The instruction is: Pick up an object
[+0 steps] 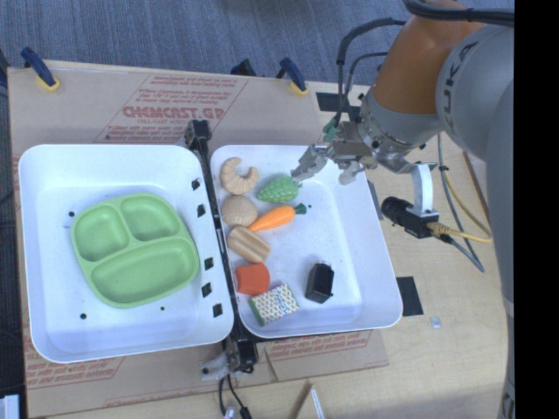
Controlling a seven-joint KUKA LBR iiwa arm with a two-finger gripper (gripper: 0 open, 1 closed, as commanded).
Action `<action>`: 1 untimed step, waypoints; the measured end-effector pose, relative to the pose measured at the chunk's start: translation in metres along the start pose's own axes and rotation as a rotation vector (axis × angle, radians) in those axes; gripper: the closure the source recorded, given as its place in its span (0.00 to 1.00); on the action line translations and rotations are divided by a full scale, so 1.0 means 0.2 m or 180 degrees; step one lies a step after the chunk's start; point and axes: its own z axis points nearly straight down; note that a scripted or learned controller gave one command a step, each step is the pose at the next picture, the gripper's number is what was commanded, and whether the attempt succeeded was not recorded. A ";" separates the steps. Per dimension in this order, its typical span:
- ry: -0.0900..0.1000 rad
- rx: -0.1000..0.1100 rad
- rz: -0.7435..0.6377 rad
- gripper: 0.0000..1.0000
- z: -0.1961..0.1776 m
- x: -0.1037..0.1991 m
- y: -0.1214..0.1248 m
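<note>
While lying in the right bin (371, 260) near its back wall, the green leafy toy (278, 189) is sitting just left of and below the gripper (330, 166), apart from it. Jaws are standing spread, grasping nothing. An orange carrot (273, 219) is touching the green toy's lower edge; a cashew-shaped piece (237, 178) is lying beside it, leftward.

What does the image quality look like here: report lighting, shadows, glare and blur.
Camera view: even, diffuse overhead light; soft short shadows under the black block and the carrot; mild sheen but no hard glare on the right bin and the green divided plate; toys reasonably sharp; the gripper and the arm, nearer the lens, look slightly soft.
</note>
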 end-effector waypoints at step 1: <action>0.0000 0.0010 -0.0001 0.00 0.73 0.07 0.00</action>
